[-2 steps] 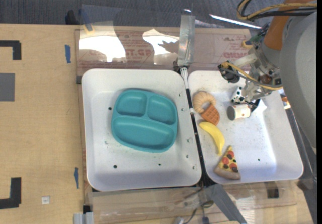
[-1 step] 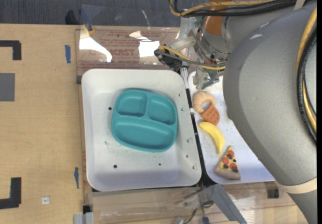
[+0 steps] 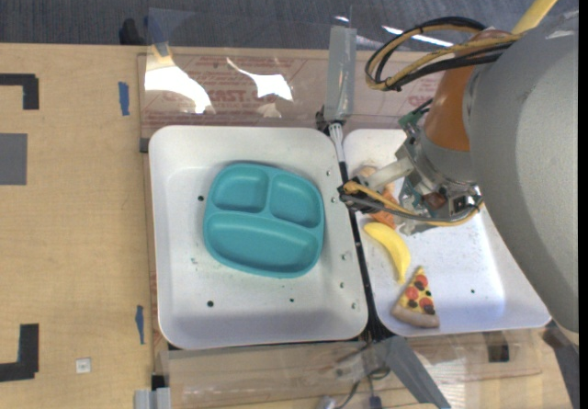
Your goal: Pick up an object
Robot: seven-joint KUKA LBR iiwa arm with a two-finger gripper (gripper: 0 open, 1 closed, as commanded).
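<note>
The arm's tool (image 3: pixel 367 194) is low in the right bin (image 3: pixel 487 292), at its left wall, over an orange item (image 3: pixel 384 205). I cannot tell its state. A toy banana (image 3: pixel 393 248) and pizza slice (image 3: pixel 416 299) lie just beside, ungrasped.

A teal three-compartment plastic plate (image 3: pixel 265 219) is seen lying in the left shallow white bin (image 3: pixel 175 306) at the frame's centre. In the right white bin (image 3: pixel 487 283), a yellow toy banana (image 3: pixel 393 248) and a toy pizza slice (image 3: pixel 416 298) are found at lower right. The grey arm's gripper (image 3: pixel 367 195) is lowered just above the banana, near the divide between the bins.
</note>
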